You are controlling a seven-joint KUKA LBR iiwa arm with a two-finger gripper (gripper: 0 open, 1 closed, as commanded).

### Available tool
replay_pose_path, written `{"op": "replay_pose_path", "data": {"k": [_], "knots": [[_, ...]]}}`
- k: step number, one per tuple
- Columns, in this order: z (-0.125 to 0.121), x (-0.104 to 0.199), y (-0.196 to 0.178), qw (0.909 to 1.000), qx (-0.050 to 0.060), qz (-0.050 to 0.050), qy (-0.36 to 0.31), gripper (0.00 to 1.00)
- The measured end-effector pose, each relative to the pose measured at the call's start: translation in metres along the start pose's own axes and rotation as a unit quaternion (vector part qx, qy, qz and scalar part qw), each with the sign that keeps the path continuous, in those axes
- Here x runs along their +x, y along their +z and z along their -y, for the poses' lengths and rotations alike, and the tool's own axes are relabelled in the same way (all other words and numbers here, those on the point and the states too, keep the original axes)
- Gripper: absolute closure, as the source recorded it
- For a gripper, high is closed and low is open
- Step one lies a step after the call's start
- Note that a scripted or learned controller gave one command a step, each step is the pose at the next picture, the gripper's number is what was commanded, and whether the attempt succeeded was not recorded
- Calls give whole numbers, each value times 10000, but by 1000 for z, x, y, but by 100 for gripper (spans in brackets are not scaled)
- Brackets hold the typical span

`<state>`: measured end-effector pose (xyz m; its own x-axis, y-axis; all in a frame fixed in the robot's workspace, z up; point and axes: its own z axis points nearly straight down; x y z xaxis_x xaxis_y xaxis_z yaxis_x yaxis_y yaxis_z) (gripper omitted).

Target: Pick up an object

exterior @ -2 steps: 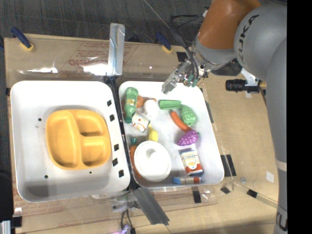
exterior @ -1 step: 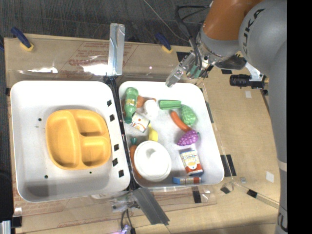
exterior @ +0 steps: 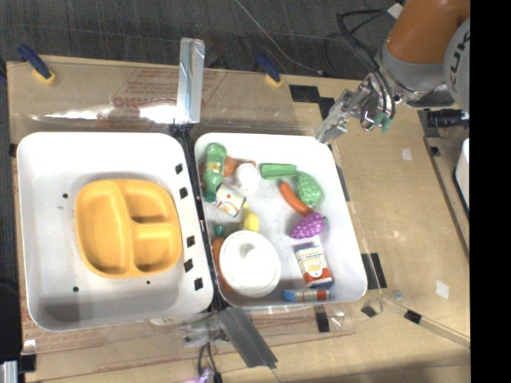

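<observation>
Grey arm [exterior: 427, 62], orange band, metal fingers [exterior: 335, 122], black cables.

The scene is being viewed by one fixed camera from above the bench [exterior: 399, 238], angled downward at a slant. Both white bins are being framed fully, the left bin [exterior: 48, 166] and right bin [exterior: 339, 214] side by side. The arm [exterior: 423, 30] is being seen entering from the upper right.
</observation>
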<state>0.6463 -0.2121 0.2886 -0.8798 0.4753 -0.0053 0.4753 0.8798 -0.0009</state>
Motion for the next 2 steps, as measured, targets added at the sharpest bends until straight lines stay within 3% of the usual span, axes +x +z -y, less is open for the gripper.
{"op": "replay_pose_path", "data": {"k": [1,2], "knots": [[-35,42,51,9996,-7,-31,-265,100],[-36,41,38,9996,-5,2,-289,100]]}}
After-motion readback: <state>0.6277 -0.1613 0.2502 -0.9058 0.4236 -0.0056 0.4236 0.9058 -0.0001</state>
